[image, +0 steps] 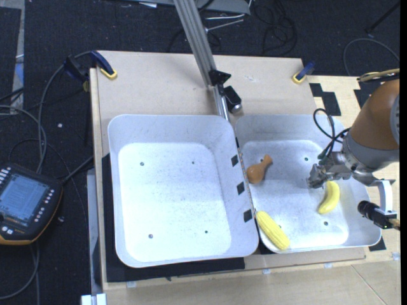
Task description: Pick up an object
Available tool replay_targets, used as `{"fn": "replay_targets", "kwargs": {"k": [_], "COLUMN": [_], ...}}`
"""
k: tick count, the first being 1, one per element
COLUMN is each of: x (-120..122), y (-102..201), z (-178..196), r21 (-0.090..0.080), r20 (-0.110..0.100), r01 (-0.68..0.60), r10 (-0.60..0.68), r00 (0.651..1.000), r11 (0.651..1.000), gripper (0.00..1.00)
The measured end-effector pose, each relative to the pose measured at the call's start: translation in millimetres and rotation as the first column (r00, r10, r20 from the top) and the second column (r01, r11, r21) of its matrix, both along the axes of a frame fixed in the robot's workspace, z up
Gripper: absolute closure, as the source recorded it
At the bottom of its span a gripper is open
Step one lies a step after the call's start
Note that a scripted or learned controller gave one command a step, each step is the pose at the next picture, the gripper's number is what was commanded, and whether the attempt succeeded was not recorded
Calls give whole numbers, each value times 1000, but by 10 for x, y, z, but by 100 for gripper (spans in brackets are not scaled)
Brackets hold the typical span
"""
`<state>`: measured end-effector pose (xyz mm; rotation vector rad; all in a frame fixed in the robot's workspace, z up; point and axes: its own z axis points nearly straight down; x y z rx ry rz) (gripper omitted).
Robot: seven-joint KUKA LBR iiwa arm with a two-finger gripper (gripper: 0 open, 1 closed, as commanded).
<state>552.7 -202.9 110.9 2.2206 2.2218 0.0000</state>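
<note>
While arm (375, 129) hangs over banana (329, 197), corn (273, 230), drumstick (259, 169) nearby

No legible text or labels.

Even overhead light, soft shadows — white bins (172, 132) bright w/ mild glare, pic slightly grainy.

My worktop (159, 81): pale wood board, clamps at far corners, blue-yellow clamp (102, 64) far left. Dark speckled carpet floor (44, 30) around worktop. Black cables (28, 122) trail left of worktop. Handheld control pendant (22, 202) on floor left of worktop. Slanted aluminium rail (197, 37) rises beyond worktop's far edge.
</note>
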Motion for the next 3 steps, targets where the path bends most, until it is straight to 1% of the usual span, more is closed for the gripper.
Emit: {"fn": "replay_targets", "kwargs": {"k": [1,2,3], "x": [-10,62,8], "y": [-30,-31,-89], "z": [424,866,1451], "r21": [-1,-1,-1], "r20": [3,4,5], "r01": [1,0,0], "r10": [-1,0,0], "r00": [1000,1000,1000], "r11": [1000,1000,1000], "gripper": [100,100,100]}}
